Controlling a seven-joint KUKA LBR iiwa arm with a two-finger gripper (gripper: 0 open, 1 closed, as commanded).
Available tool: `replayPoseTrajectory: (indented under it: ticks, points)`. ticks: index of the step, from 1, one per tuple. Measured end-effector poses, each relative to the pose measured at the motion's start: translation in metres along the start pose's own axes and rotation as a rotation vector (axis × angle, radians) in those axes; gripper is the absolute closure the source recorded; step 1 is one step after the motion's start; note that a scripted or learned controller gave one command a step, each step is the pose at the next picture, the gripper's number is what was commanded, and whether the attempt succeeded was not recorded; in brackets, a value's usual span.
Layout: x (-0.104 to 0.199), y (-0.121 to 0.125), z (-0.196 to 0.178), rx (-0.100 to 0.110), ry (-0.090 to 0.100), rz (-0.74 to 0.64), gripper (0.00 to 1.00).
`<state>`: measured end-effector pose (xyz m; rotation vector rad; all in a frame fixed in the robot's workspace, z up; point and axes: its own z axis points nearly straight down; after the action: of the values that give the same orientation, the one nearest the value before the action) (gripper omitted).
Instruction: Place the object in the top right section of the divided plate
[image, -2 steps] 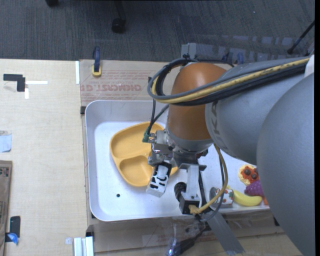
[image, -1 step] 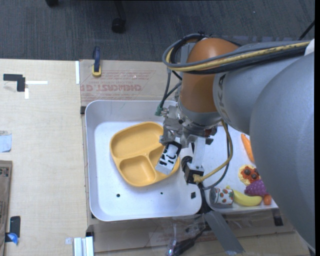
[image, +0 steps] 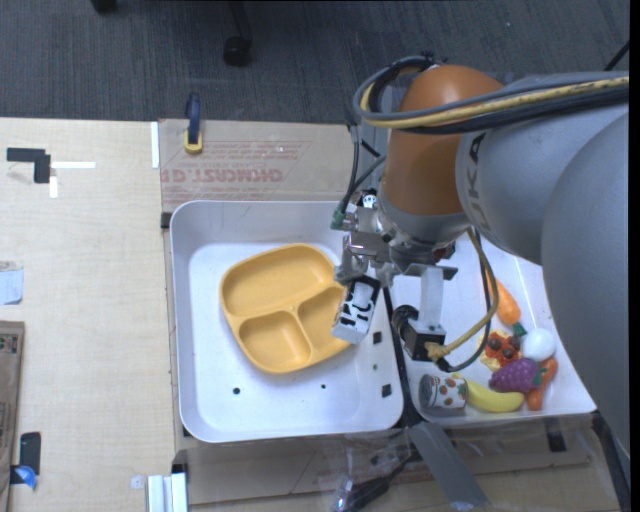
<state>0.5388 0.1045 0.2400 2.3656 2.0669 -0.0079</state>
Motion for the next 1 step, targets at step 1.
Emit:
replayPoseTrajectory:
  ticks: [1]
  points:
    - [-0.0449,-0.0565,0.0505,0.002,0.001,0.007,1.0]
